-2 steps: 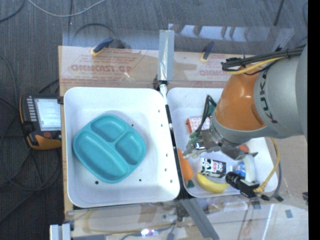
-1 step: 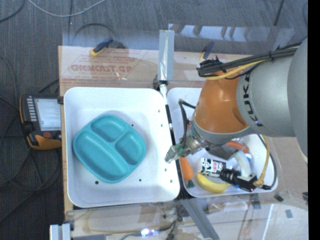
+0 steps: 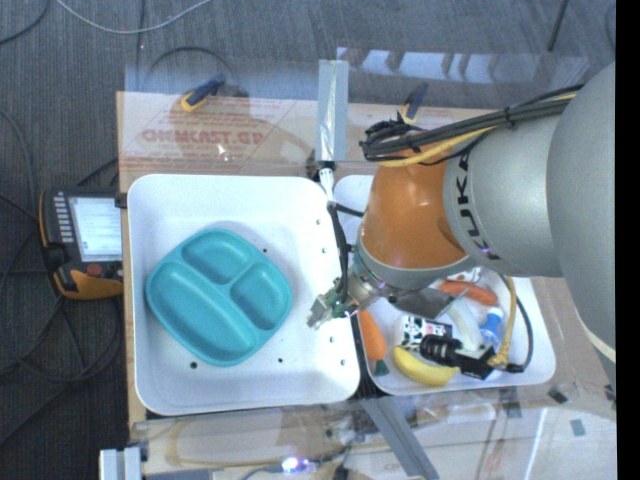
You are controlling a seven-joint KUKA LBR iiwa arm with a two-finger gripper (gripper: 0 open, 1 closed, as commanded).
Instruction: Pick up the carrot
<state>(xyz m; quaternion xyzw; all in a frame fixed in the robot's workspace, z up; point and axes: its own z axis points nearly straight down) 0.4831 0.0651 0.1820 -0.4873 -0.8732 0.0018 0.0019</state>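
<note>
The carrot (image 3: 372,337), a short orange stick, lies in the right bin (image 3: 540,368) close to its left wall, pointing toward the front edge. My gripper (image 3: 323,310) hangs over the ridge where the two bins meet, just left of and slightly above the carrot's upper end. Nothing shows in its grip. The arm's orange band (image 3: 410,218) and grey body cover most of the right bin.
A teal divided plate (image 3: 218,293) lies in the left bin (image 3: 170,388). Beside the carrot are a yellow banana (image 3: 424,368), a black-and-white item (image 3: 432,345), a second orange piece (image 3: 468,290) and a white-blue object (image 3: 487,325). Cables run along the bench's back.
</note>
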